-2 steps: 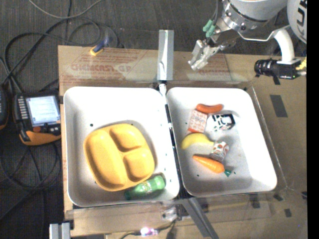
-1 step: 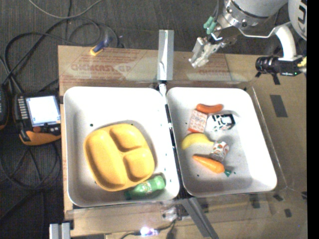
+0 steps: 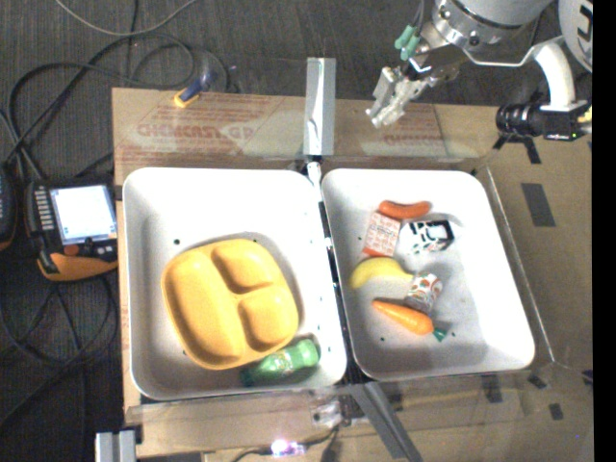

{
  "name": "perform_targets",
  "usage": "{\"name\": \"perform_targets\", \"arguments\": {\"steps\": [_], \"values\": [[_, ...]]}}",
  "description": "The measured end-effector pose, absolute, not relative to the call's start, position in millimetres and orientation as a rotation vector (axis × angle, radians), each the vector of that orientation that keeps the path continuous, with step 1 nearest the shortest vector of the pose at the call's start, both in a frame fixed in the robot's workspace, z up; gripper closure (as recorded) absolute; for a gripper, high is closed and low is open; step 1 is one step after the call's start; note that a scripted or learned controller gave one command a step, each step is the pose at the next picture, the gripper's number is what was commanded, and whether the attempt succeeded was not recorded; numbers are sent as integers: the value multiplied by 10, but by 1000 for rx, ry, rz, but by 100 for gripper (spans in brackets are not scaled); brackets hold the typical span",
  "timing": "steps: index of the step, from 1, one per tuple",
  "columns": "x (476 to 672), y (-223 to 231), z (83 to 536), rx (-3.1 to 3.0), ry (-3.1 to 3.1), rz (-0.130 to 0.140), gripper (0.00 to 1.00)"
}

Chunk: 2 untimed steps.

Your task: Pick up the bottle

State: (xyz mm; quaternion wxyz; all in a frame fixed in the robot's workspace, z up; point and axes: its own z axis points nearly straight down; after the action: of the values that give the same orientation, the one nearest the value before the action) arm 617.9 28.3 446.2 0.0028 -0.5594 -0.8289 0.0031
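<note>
Camera view from above has the green bottle (image 3: 281, 362) lying on its side in the left bin (image 3: 144, 210), right down at the near edge. It's tucked between the bin's front wall and the yellow divided plate (image 3: 231, 301), and it looks like it's touching or nearly touching the plate's rim. Its cap end seems to point toward the divider between the two bins.

The gripper (image 3: 390, 99) is way off from it, hanging up over the cardboard at the back of the bench, well beyond the right bin (image 3: 500, 258). The fingers look to be close together with nothing between them, so it's empty-handed for now.

My guess on handling: small plastic bottle, probably light, fairly stiff but smooth and round, so it'll want to roll or squirt out if it's pinched off-centre. Best bet is grabbing it across the middle of the body, fingers on either side of the long axis. The annoying bit is the space. With the plate on one side and the bin wall on the other, there isn't much room for a finger to slip down either side. A sloppy approach could knock the plate or just push the bottle along the wall.

The right bin has a carrot (image 3: 404, 317), a banana (image 3: 380, 273), a sausage (image 3: 405, 208) and a couple of little cartons, none of which matters here.
</note>
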Motion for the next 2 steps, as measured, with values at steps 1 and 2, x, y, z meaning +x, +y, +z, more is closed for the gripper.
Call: {"name": "perform_targets", "arguments": {"steps": [1,2], "values": [[6199,290,4533,-1753,-2598,13,100],[6218,296,4603,-1752,-2597,17,100]]}}
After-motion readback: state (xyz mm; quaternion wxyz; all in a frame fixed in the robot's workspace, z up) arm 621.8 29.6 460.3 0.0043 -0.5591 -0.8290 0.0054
